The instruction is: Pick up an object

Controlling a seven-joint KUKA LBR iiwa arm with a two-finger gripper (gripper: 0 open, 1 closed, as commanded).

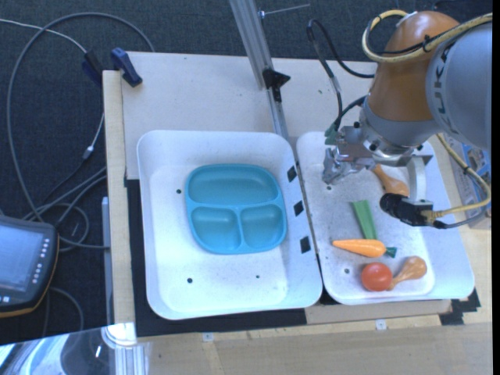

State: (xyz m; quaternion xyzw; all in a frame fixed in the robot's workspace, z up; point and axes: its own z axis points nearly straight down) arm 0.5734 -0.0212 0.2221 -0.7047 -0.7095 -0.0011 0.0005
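- The grey KUKA arm with the orange band (406, 49) reaches in from the right, and its two-finger metal gripper (337, 165) hangs over the far-left corner of the right white bin (461, 268).
- Whether the gripper is parted or closed cannot be told at this slant; nothing shows between its tips, so I judge it is carrying nothing.
- The nearest candidate for the pick is the flat green plastic stick (363, 219). It lies toward the near edge of the bin from the gripper and slightly to the right, near but apart from it.
- Its long axis runs roughly far-to-near along the bin, tilted a little, so a grasp across its narrow width looks the likely approach.
- Further toward the near edge lies the orange toy carrot with a green stem (361, 247), its long axis running left-to-right across the bin, just beyond the stick's near end.
- By the near-right corner sit the red toy tomato (376, 276) and the tan pear-shaped gourd (410, 269), touching each other.
- A second orange-tan piece (391, 183) sits partly under the wrist, too hidden to name.
- Count: 2 white bins, 1 arm, 1 gripper, 5 loose items in the right bin.
- The left white bin (156, 209) holds 1 teal plastic divided tray (234, 208) with 3 compartments, lying near its centre.
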